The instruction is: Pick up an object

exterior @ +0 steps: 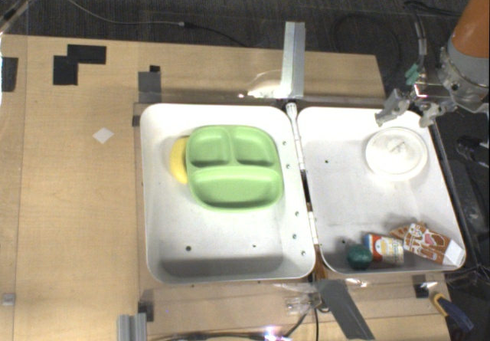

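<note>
- Wooden bench [76, 201] carries two white bins; the gripper [417, 102] hovers at the right bin's [344, 201] far edge.
- Whether the pincer is wide or narrow, I cannot tell.
- Best to descend straight over the round white lid [396, 152].

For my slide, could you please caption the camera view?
Gripper hovers over right bin near white lid; green tray fills left bin.

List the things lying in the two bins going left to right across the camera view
Yellow rounded object → green divided plastic plate → dark green ball → small red-labelled bottle → brown and white carton.
</note>
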Controlling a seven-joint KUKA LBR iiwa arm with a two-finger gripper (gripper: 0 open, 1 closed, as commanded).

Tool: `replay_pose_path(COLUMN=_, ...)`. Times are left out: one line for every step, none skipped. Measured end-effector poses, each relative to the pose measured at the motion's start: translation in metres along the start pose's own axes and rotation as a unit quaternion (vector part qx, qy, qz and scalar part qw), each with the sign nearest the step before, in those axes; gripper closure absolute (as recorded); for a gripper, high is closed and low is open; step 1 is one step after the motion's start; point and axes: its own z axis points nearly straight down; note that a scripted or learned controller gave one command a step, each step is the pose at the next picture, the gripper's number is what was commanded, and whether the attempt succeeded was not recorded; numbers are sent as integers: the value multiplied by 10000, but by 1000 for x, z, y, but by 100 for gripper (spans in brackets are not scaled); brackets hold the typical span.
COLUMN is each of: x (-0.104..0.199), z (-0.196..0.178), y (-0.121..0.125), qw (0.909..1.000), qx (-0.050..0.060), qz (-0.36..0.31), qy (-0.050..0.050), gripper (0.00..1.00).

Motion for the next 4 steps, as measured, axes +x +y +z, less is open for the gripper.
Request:
replay_pose_path(x=6, z=119, y=-59, qw=9991, qx=6, qz=-413, qy=4, gripper=0)
replay_pose_path(x=28, z=190, y=-122, qw=9999, qx=-36, qz=163, qy=4, gripper=0)
replay_pose_path(x=55, z=190, y=-90, qw=9986, qx=-32, qz=-529, qy=-2, gripper=0)
replay_pose_path(x=48, z=190, y=-91, qw=9995, qx=-52, qz=-320, qy=4, gripper=0)
